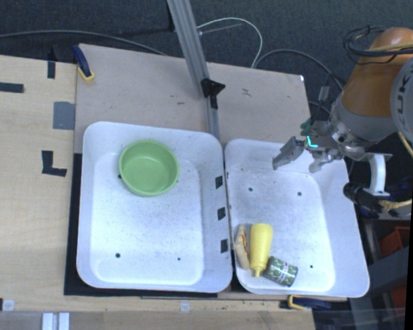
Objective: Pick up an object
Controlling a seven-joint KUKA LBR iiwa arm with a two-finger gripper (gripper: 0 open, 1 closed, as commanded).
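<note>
Mustard bottle (260,248) is lying at right bin's (330,219) near edge, long axis running near-to-far, touching green can (281,270); hand (302,158) is hovering over far rim, fingers spread, gripping nothing; target is sitting well apart, toward camera.

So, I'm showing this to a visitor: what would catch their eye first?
Probably the green bowl in the left bin, bright against the white. Next, the yellow bottle beside a small can at the right bin's near edge, and the gripper with open fingers over that bin's far edge.
</note>
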